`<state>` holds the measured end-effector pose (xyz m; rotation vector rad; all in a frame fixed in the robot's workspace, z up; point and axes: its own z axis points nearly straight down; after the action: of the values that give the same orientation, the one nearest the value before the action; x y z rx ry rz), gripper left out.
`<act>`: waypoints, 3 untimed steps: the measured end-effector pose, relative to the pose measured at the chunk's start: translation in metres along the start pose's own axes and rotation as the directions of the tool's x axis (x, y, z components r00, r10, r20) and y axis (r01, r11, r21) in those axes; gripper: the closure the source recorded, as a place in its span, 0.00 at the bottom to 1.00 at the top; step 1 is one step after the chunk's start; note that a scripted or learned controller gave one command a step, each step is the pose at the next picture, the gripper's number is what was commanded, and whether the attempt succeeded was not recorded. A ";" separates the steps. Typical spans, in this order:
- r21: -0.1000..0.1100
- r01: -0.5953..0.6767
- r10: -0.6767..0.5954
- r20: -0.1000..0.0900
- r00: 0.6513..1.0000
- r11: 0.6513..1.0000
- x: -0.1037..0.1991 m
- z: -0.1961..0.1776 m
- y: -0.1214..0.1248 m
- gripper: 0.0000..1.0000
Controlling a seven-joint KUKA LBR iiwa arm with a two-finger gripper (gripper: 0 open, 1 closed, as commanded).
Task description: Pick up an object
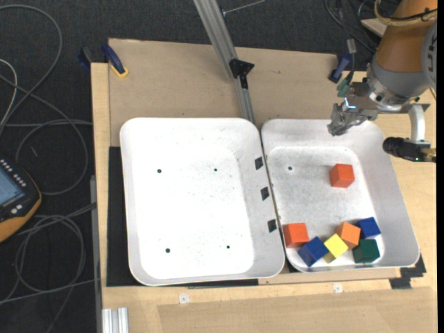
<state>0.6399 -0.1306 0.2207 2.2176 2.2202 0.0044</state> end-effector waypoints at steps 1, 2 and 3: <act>0.006 0.005 -0.005 -0.003 1.000 1.000 0.057 0.001 -0.012 1.00; 0.006 0.005 -0.005 -0.003 1.000 1.000 0.110 0.007 -0.014 1.00; 0.003 0.007 -0.007 -0.004 1.000 1.000 0.174 0.000 -0.012 1.00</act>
<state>0.6278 0.0439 0.2203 2.2140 2.2313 0.0056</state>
